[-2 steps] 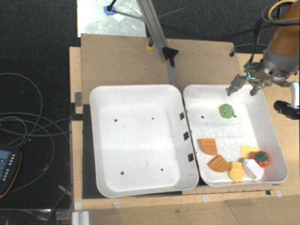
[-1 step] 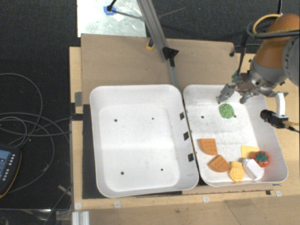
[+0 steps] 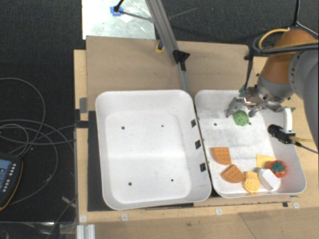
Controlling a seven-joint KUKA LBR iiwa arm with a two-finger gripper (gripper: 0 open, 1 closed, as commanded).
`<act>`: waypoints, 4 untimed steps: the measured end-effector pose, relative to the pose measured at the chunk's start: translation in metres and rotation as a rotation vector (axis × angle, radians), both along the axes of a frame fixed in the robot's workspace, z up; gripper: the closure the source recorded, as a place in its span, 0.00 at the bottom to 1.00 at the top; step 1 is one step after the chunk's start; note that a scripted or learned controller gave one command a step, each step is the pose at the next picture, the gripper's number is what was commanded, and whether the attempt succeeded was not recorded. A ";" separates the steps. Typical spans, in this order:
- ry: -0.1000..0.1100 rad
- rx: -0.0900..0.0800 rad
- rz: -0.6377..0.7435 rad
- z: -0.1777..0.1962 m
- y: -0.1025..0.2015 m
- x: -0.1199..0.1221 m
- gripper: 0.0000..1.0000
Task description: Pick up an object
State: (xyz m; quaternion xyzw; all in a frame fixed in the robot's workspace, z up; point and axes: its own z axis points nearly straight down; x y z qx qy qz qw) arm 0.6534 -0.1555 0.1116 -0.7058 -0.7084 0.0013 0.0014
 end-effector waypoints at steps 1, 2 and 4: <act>-0.003 -0.001 0.001 -0.021 0.000 0.000 0.00; -0.009 -0.002 0.004 -0.008 0.000 0.002 1.00; -0.012 -0.001 0.004 0.112 0.013 0.003 1.00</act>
